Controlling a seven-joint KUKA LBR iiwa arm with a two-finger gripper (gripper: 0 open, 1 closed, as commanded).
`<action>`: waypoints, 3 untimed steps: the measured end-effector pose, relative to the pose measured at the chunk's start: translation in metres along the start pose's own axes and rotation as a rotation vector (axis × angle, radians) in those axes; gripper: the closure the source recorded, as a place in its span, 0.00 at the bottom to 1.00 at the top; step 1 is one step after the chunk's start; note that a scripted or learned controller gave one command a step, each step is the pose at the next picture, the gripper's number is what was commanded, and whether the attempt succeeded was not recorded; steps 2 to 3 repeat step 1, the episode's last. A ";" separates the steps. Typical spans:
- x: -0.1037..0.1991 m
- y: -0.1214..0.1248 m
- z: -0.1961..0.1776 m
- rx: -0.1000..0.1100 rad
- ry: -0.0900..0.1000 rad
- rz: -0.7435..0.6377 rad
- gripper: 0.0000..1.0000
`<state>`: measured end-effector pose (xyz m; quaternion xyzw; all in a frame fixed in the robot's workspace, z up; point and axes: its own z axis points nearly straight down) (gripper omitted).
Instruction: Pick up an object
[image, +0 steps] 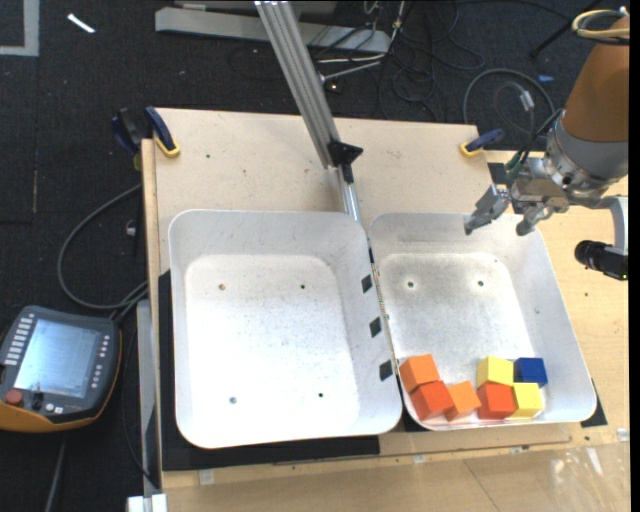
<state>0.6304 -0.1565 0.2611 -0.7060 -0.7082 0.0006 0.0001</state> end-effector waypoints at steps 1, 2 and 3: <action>-0.021 -0.046 0.097 0.009 0.002 0.007 0.00; -0.021 -0.046 0.097 0.009 0.002 0.007 0.00; -0.021 -0.046 0.097 0.009 0.002 0.007 0.00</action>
